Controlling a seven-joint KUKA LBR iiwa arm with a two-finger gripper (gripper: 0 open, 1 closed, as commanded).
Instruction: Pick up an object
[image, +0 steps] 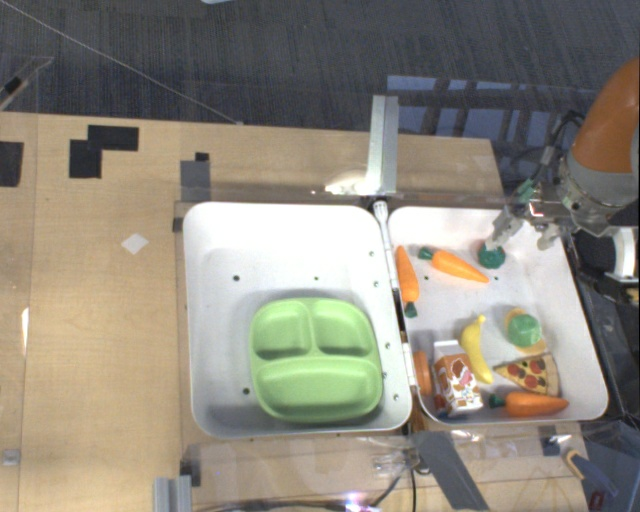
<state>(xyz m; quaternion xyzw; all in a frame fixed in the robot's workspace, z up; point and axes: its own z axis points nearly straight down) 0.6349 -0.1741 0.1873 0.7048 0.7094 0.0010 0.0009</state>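
Observation:
The right bin (585, 330) holds several toy foods. An orange carrot (455, 264) lies near its back, and a second carrot (405, 278) rests along the divider. A yellow banana (477, 348), a green round fruit (523, 328), a pizza slice (527, 372), a snack box (455, 382) and a third carrot (533, 404) crowd the front. My gripper (524, 232) hangs open over the bin's back right, with nothing between its fingers. A small dark green piece (491, 256) lies just below its left finger (504, 229).
The left bin (230, 250) holds a green divided plate (315, 357) toward its front. A metal post (384, 145) rises behind the divider between the bins. The arm's orange band (610, 125) fills the upper right.

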